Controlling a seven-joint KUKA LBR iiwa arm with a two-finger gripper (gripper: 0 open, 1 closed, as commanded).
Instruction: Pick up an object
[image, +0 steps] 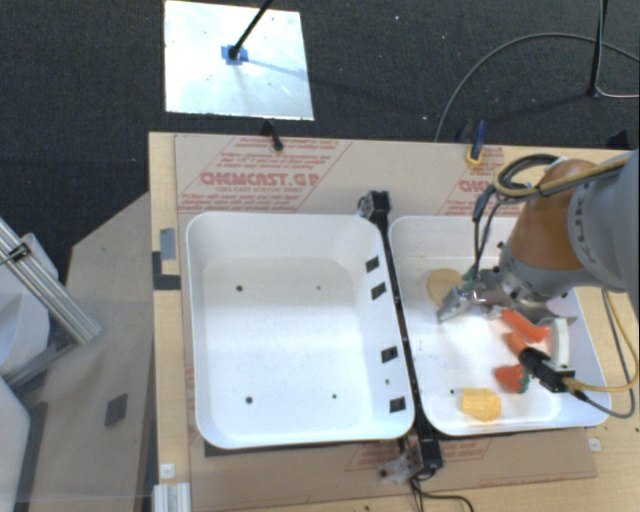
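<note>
**Hovering over right bin, no visible grab**

Tan round object (441, 285) lies at the right bin's (430, 400) back, just beside the gripper (462, 303). Fingers' state: cannot tell. Orange pieces (522, 325) and yellow piece (480, 404) nearby. Left bin (200, 300) alongside on the counter (250, 175).

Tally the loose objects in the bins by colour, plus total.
Tan: 1, the tan disc, partly behind the pincer
Yellow: 1, the yellow piece
Orange-red: 2, the long orange-red piece and the small orange-red piece
Total: 4, all in the right bin; more may be hidden under the arm.
</note>
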